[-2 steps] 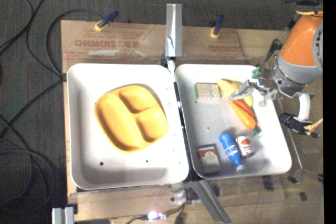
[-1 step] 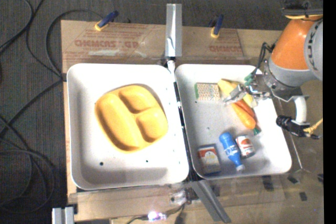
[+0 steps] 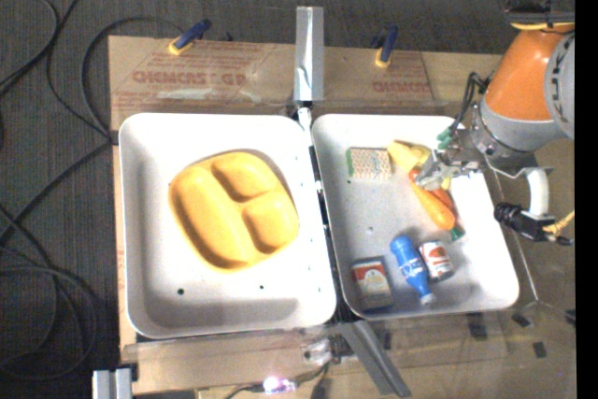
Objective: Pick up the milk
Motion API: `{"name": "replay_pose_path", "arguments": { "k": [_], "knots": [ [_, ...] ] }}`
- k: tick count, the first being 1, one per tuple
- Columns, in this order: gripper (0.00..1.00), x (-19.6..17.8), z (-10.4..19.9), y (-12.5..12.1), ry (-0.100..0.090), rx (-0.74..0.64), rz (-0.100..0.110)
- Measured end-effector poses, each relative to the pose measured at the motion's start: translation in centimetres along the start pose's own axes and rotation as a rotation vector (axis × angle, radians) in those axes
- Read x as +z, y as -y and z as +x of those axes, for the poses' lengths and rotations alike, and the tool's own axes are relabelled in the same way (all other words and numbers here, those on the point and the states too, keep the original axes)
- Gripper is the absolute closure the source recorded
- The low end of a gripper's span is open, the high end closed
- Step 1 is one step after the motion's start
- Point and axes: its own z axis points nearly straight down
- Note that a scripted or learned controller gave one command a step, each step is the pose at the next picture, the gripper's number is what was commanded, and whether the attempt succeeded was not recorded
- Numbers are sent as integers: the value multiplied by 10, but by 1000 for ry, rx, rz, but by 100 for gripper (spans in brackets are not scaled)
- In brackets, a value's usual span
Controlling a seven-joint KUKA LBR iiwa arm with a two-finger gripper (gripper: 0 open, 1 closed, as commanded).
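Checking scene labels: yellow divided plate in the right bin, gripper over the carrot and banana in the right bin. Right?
One error: the yellow divided plate lies in the left bin, not the right one. The camera view shows it there. The rest stands: the gripper is over the carrot and banana in the right bin.

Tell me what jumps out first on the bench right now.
The big yellow divided tray in the left bin grabs the eye. Next, the orange-banded arm over the right bin, its gripper above the banana and carrot, far from the front-row blue bottle.
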Motion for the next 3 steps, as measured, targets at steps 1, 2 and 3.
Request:
{"name": "replay_pose_path", "arguments": {
  "k": [1,2,3],
  "knots": [
    [0,0,0,0,0,0,0],
    [0,86,73,-37,3,21,-13],
    [0,85,54,-7,1,-103,-8]
  ]
}}
